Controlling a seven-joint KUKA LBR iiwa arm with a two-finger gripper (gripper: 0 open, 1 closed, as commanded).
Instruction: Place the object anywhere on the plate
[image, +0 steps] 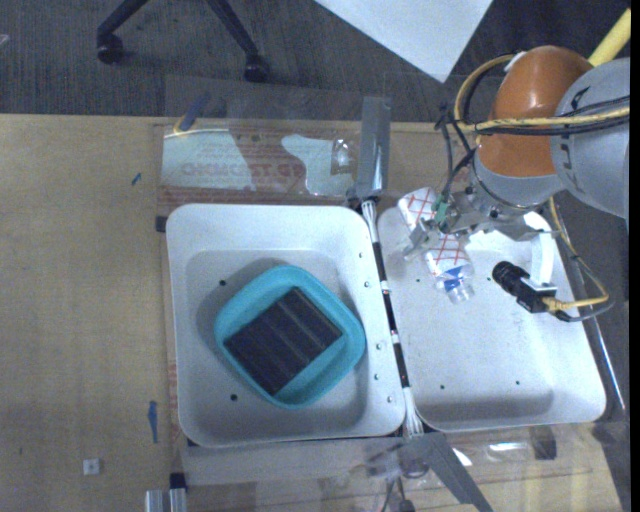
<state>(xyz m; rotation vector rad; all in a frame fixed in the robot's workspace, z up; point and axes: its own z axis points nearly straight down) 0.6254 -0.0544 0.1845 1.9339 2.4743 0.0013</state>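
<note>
The end effector (440, 228) sits low over the far-left corner of the right bin (500, 390), directly on a crumpled white packet with red checks and a blue end (447, 262). Whether it grips the packet cannot be told. The packet lies on the bin floor, touching or just beneath the tool. The blue plate (340, 322), carrying a dark ribbed block (282, 340), rests in the left bin (190, 300) on the worktop (70, 300). Recommendation: secure the packet centrally, lift clear of the divider between bins, travel left, and release over bare plate rim.
</note>
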